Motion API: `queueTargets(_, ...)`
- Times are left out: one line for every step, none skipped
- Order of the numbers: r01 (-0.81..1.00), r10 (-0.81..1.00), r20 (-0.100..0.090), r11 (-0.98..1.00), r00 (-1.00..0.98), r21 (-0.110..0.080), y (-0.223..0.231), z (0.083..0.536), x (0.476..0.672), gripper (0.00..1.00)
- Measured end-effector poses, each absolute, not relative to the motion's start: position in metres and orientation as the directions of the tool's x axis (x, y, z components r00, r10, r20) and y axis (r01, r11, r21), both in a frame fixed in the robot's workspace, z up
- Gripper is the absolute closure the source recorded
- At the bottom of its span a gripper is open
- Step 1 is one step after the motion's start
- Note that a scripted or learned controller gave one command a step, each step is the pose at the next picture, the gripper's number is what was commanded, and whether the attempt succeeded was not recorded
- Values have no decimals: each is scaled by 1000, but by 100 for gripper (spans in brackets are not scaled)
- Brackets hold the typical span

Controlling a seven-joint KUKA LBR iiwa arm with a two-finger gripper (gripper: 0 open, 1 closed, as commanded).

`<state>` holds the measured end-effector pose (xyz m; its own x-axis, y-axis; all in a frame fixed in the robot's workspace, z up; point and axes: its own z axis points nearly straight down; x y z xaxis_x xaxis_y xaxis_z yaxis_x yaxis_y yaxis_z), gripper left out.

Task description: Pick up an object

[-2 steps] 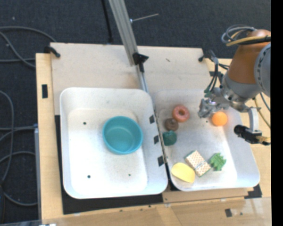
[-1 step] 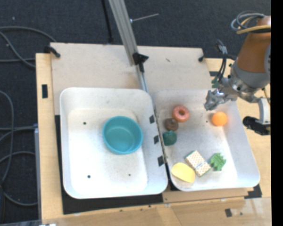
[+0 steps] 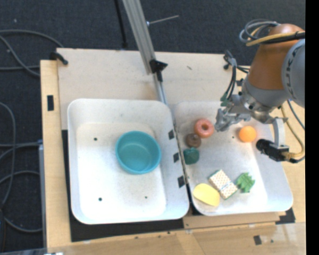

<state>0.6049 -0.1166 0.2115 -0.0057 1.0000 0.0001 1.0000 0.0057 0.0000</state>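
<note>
gripper (image 3: pixel 223 122) sits between pink donut (image 3: pixel 204 127) and orange ball (image 3: pixel 247 134), finger state can't be told, either could easily get knocked aside

Bins (image 3: pixel 85 206) are showing matt white plastic, lightly speckled. Bowl (image 3: pixel 138 152) is looking like smooth teal plastic. Bench (image 3: pixel 111 73) is appearing as pale, matt board. Rail (image 3: pixel 141 28) is reading as ribbed grey metal. Arm band (image 3: pixel 268 62) is gleaming glossy orange.

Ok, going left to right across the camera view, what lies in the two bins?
Teal bowl → brown ball → pink ring → checkered block → green toy, with the orange ball about level with it.
</note>
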Motion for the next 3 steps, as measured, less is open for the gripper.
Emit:
queueTargets(1000,1000,3,8,-8,2,-69,226,594,100)
queueTargets(1000,1000,2,7,-7,0,-9,225,580,100)
queueTargets(1000,1000,2,7,-7,0,33,224,570,100)
